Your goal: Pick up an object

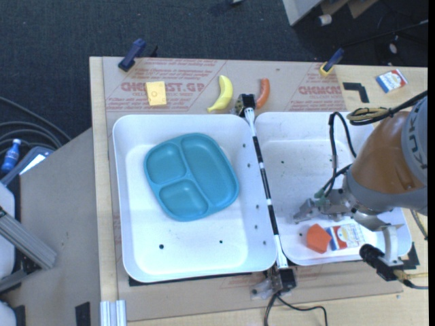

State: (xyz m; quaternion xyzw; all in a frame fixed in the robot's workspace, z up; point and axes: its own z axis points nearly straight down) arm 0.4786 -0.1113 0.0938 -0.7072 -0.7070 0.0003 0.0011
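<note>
Gripper (307,211) low in rt bin (292,131), just above orange block (317,238) & card (348,236); can't tell its state.

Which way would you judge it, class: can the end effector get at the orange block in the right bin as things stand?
Probably yes. The end effector hangs in the right bin just above-left of the orange block, with bare bin floor between them.

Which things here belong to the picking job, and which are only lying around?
For the job: gripper, orange block, small printed card, both in the right bin.

Lying about: blue divided plate in the left bin; banana, yellow square on the bench.
</note>
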